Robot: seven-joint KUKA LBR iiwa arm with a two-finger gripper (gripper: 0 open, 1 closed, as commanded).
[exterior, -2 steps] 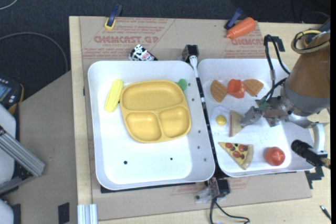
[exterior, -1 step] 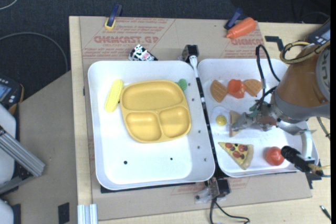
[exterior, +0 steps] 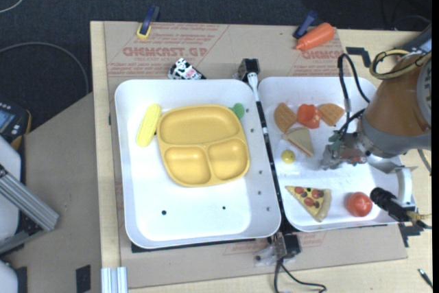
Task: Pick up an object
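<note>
In the camera view the end effector (exterior: 334,153) is low over the right bin (exterior: 363,223), and how far it is open, or whether it has hold of anything, cannot be told from here. Just to its left lies a pale wedge-shaped sandwich piece (exterior: 300,141), with a small yellow ball (exterior: 288,156) close below that. Up and to the left of the end effector are a tan bread-like piece (exterior: 284,116), a red tomato (exterior: 308,115) touching it, and a toast-coloured piece (exterior: 331,113) directly above. Below and slightly left is a pizza slice (exterior: 310,200); below and to the right sits a second red tomato (exterior: 358,204). Well off to the left, in the left bin (exterior: 199,226), rests a yellow divided plate (exterior: 203,143) with a corn cob (exterior: 147,125) beside it. An orange carrot (exterior: 315,36) lies on the worktop (exterior: 103,92) far above.
</note>
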